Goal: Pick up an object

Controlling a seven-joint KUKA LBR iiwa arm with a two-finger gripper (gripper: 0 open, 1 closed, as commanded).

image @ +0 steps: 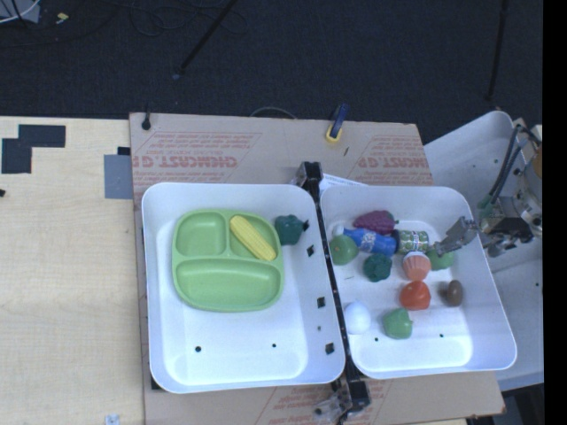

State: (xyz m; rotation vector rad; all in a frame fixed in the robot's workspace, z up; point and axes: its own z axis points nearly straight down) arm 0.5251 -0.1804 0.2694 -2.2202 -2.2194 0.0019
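On cardboard (266, 153), two white bins (177, 361)

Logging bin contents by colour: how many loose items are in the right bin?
Green: 4, e.g. green ball
Red or orange: 2, e.g. red ball
Purple: 1
Blue: 1
White: 1
Brown: 1
Total: 10

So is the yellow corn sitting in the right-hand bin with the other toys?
No: the corn lies on the green divided plate in the left bin, in the plate's upper right compartment.
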